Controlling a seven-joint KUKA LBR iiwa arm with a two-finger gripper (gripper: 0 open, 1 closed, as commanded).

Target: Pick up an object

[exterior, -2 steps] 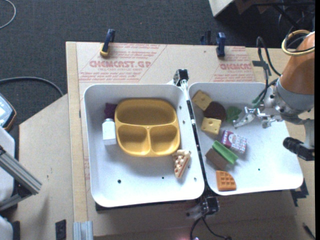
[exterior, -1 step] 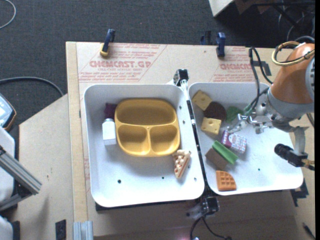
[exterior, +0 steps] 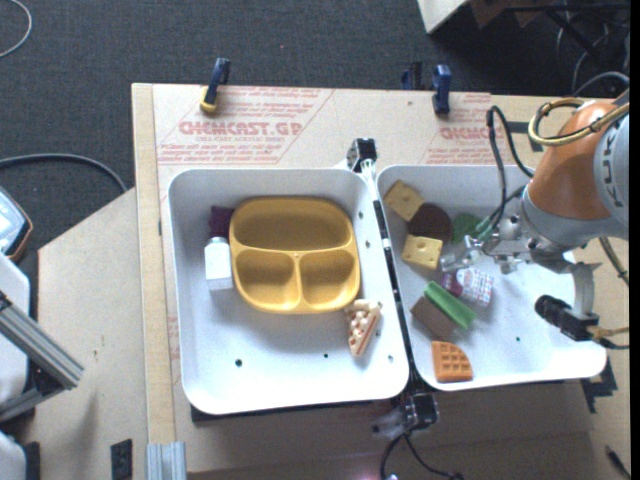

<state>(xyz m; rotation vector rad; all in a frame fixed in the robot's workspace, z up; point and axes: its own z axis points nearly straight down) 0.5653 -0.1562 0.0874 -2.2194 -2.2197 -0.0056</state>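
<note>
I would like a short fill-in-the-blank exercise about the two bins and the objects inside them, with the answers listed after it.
1. The yellow divided tray lies in the ____ bin.
2. The waffle piece in the right bin is ____ in colour.
3. The small white bottle stands against the tray's ____ side.
4. The gripper hovers over the ____ bin.

Answers: left; orange; left; right
</note>
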